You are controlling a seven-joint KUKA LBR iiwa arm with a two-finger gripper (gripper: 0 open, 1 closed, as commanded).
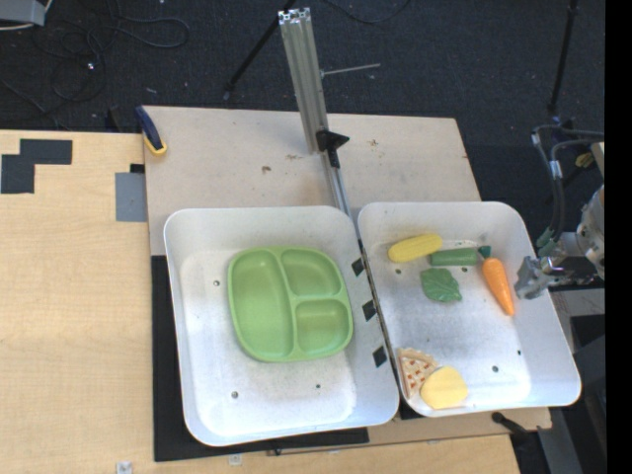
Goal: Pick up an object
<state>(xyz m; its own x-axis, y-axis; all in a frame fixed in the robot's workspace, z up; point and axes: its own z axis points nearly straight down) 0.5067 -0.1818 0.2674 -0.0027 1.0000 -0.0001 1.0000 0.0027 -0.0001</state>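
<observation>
Two white bins sit side by side on the table (247, 156), and that is the frame I work within. The left bin (197, 383) carries a green divided plate (289, 302) lying flat; the right bin (538, 363) carries everything small enough to be worth a try.

From my seat the arm is barely in: the gripper (538, 273) sits at the right bin's outer rim, just beside the carrot (498, 284), and I cannot tell how the jaws stand, since that end is a small grey blur against the dark floor. Nothing shows between them, so I count the pick as not yet begun.

The plate is the biggest thing but a poor choice, I think: wide, low and flat, with little for two fingers to close across. In the right bin, going down in size, there is a yellow wedge (444, 388) at the near wall touching a waffle-like piece (415, 368), then the corn cob (415, 248) near the far wall, a dark green piece with a red tip (456, 257) just beside it, the carrot, and a green leaf (440, 284) in between.

I would take the carrot: it is nearest and lies apart from its neighbours. To do it well I would turn the wrist so the jaws close across its narrow width, not along its length, come straight down at its thicker upper half, and keep clear of the bin wall close behind it.
</observation>
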